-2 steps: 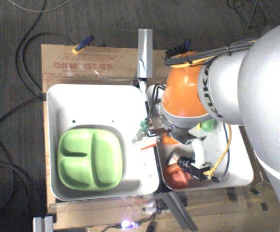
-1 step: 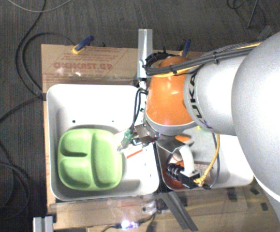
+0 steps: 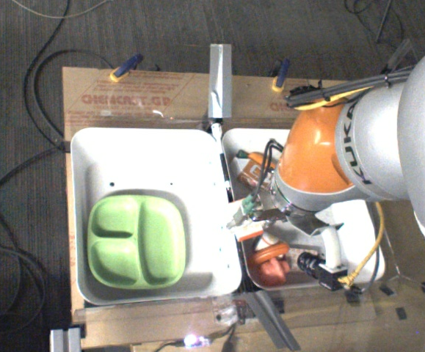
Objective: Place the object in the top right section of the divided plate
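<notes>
Nearest to me, in the near end of the right bin (image 3: 360, 218), a reddish-orange object (image 3: 271, 264) lies against the bin's left wall, just below the hand (image 3: 255, 215). The hand hangs low over that bin's left edge, tucked under the grey and orange arm (image 3: 322, 156), which reaches in from the right. From here I cannot tell whether the hand is open or closed, or whether it has hold of anything. Across the divider, the green divided plate (image 3: 137, 240) sits in the near left corner of the left bin (image 3: 153, 160), well apart from the object. Further back in the right bin, a brown and orange item (image 3: 247, 169) lies partly under the arm. Beyond both bins the surface (image 3: 161, 101) is brown cardboard, with a metal bar (image 3: 220, 79) upright between two clamps (image 3: 126, 66) at its far edge
</notes>
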Robot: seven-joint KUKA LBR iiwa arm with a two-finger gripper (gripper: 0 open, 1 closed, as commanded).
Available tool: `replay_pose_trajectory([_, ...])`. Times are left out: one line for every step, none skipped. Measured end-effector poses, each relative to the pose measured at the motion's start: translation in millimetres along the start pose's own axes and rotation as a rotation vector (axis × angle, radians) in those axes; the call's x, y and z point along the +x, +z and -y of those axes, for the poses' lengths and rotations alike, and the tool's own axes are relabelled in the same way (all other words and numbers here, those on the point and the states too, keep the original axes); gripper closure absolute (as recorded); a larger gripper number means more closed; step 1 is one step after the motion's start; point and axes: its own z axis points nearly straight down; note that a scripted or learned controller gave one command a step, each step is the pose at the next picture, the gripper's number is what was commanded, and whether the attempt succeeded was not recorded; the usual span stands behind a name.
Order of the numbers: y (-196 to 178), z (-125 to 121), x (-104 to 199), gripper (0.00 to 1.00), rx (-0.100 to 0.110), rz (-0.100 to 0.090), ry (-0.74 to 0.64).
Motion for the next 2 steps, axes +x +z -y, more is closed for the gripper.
replay_pose_trajectory([0.2,-1.4,12.4,1.0,0.001,-0.002,-0.024])
replay_pose_trajectory([-60.4,-12.6,91.8,1.0,0.0,-0.003,-0.171])
